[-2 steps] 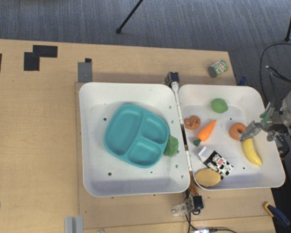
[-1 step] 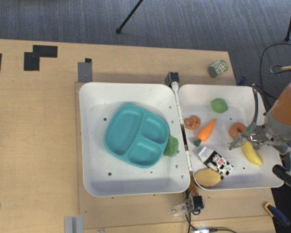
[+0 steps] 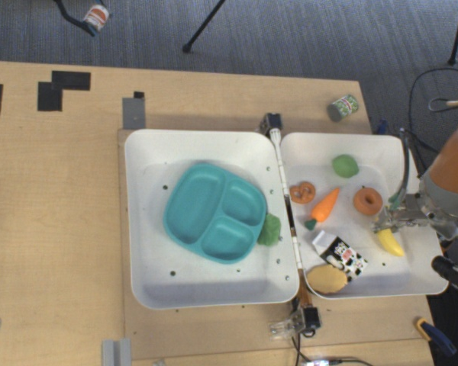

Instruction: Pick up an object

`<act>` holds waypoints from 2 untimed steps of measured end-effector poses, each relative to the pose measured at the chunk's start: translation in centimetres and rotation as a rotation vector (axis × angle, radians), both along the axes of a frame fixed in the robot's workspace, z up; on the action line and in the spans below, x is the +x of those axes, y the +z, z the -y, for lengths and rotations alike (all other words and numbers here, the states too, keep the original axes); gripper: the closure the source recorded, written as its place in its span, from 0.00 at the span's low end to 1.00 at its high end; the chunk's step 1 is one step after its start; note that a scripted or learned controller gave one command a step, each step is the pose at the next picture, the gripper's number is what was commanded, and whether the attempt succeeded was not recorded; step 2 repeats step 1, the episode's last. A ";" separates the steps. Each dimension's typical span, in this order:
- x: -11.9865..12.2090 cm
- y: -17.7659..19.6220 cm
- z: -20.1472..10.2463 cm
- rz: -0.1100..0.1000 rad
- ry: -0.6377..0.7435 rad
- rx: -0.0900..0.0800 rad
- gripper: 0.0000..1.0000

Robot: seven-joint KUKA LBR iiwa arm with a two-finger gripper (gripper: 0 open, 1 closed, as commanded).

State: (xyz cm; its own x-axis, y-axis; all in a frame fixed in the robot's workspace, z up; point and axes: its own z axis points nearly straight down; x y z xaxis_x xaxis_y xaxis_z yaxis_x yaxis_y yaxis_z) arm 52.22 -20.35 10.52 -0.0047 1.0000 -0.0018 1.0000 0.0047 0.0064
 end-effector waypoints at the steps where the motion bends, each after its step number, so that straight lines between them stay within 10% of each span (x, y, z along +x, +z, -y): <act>1: 4.6 11.2 -6.9 0.001 0.002 0.002 1.00; 2: 4.6 11.2 -6.9 0.001 0.002 0.002 1.00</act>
